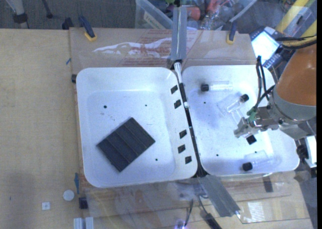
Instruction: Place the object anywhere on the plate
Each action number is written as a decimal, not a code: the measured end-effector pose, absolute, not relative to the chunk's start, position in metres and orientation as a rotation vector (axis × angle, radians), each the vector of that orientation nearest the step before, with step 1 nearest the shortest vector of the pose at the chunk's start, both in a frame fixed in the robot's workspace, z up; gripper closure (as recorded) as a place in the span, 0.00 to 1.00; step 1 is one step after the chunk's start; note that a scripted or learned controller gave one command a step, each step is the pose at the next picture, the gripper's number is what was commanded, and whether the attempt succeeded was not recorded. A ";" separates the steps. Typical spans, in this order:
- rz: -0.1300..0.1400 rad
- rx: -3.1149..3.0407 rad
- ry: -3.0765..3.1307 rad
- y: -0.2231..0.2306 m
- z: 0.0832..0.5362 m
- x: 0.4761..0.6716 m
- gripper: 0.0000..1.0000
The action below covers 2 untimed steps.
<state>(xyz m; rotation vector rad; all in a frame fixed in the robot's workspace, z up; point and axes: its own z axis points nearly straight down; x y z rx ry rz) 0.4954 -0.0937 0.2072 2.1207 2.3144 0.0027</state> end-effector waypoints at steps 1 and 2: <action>0.000 2.170 2.272 -0.017 0.184 0.599 1.00; -0.011 1.735 2.610 0.047 0.168 0.626 1.00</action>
